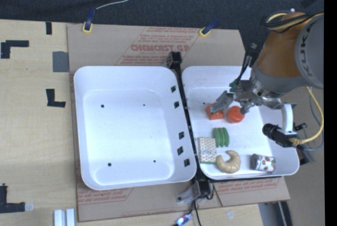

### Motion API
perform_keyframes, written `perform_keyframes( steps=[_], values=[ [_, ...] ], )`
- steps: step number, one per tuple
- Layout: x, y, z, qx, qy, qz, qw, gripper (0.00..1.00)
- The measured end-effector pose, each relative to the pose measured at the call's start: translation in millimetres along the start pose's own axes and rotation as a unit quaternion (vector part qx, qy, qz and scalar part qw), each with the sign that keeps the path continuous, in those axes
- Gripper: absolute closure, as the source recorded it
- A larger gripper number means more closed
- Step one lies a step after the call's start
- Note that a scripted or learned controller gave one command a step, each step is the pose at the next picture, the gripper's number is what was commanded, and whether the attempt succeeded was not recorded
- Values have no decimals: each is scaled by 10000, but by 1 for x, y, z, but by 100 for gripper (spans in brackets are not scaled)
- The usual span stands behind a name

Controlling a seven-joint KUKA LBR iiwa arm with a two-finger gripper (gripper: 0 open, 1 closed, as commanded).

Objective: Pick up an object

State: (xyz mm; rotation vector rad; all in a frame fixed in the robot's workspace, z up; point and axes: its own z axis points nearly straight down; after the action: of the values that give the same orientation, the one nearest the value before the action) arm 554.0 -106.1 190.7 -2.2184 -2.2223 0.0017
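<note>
Croissant (228,161) nearest, below green pepper (221,136); above pepper, hand (231,104) spread, hovering between orange block (214,112) and tomato (235,115).

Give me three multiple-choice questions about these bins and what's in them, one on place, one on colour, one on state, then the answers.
1. Where do the objects lie?
A. left bin
B. right bin
C. on the cardboard

2. What colour is the object just below the gripper?
A. green
B. blue
C. white

3. How does the can lie?
A. upright
B. on its side
C. stacked on the croissant

Answers:
1 B: the croissant, can and the rest sit in the right bin.
2 A: the vegetable under the gripper is green.
3 B: the can's length runs along the bin floor.
</note>
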Motion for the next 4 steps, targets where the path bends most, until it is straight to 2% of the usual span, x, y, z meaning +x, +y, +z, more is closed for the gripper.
perform_keyframes(
  steps=[1, 2, 3, 4],
  values=[
    [-40, -76, 49, 54, 4, 41, 10000, 0],
    [9, -39, -9, -32, 4, -28, 10000, 0],
    [10, -64, 110, -5, -9, 10, 10000, 0],
    [-18, -12, 105, -18, -6, 2, 10000, 0]
  ],
)
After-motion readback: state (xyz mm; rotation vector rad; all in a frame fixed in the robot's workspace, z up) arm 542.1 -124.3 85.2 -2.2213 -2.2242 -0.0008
